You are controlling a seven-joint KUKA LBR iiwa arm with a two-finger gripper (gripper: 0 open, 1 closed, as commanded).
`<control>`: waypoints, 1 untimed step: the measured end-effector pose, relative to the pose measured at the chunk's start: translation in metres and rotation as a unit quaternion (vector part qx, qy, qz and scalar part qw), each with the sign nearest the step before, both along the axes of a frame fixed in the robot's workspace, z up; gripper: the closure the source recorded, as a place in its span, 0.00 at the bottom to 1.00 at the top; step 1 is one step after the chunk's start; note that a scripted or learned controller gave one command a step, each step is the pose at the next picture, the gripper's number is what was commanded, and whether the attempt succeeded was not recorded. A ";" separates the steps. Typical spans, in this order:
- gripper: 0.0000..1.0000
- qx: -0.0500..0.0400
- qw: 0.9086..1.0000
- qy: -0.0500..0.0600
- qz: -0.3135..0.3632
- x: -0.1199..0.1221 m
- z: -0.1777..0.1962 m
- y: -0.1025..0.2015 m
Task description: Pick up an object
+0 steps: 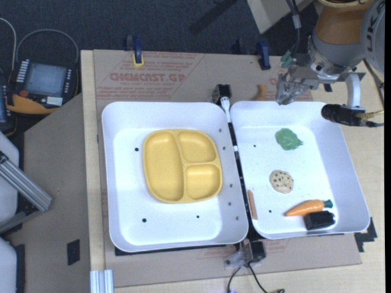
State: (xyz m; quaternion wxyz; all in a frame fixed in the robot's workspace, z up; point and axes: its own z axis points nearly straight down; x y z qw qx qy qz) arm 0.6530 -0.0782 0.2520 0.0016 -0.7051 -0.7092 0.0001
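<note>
Arm: I'm seeing the grey arm with the orange band (342, 17) reaching in from the upper right, wrist hanging over the far edge of the right shallow white bin (342, 163).
Gripper: the two-finger gripper (286, 96) is sitting just above that bin's far rim; nothing is showing between its tips, and I can't tell how wide it's standing.
Right bin: it's holding a green leafy lump (288, 139) nearest the gripper, a round speckled cookie (281, 180) below that, an orange toy carrot (307, 207) at the near end, and a small black block (319, 220) touching the carrot.
Pick candidates: all four are lying on the bin floor, apart from the gripper.
Left bin: the left shallow white bin (122, 212) is carrying a yellow three-compartment plastic plate (181, 164), sitting roughly centred.
Bench: I'm reading a brown cardboard sheet with red print (153, 72) lying under both bins.
</note>
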 end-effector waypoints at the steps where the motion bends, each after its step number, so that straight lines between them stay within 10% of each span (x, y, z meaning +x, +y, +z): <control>1: 1.00 0.000 1.000 -0.001 0.000 -0.006 0.004 0.048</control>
